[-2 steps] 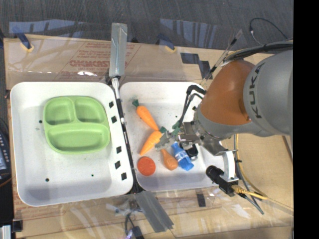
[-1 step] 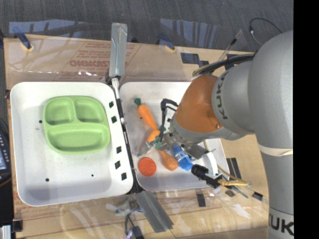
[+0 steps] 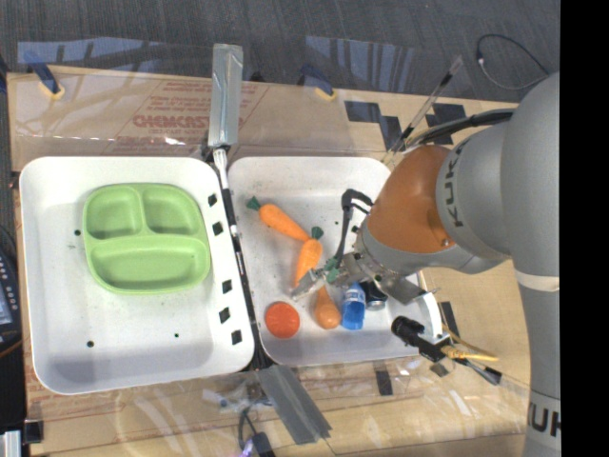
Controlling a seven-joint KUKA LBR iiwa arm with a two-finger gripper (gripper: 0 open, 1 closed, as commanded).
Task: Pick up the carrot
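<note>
Two carrots lie in the right bin [image 3: 285, 174]. One carrot [image 3: 282, 219] rests toward the bin's upper left, its green top pointing up-left. The second carrot [image 3: 308, 256] lies just below and right of it, slanting down-left. A third small orange piece [image 3: 326, 310] sits lower, near the bin's front. My gripper [image 3: 329, 274] hangs low over the middle of the right bin, right at the lower end of the second carrot and just above the small orange piece. The arm's orange band and grey wrist cover the bin's right side.
A red-orange ball [image 3: 282, 320] sits at the right bin's front left, and a blue object [image 3: 353, 308] stands beside the small orange piece. The left bin [image 3: 57, 350] holds a green divided plate [image 3: 105, 274]. A metal divider strip [image 3: 225, 93] runs between the bins.
</note>
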